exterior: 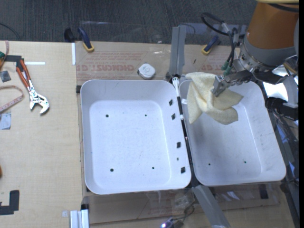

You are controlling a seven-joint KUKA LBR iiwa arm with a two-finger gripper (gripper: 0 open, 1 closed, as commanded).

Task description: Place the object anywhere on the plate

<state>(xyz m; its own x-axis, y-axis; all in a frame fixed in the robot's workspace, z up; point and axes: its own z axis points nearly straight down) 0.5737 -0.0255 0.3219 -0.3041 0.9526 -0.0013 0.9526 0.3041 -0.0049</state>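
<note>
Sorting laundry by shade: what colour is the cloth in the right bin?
Pale cream-yellow, plain; the cloth shows best in the camera view.

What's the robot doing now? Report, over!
Gripper shut on crumpled pale yellow cloth, lifted over right white bin. Left white bin alongside. Nothing in the way.

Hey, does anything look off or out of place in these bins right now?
Yes. The pale yellow cloth is bunched up and hangs from the gripper over the back left corner of the right bin, one edge draped near the divider. No plate shows in either bin, which is odd for this task.
</note>
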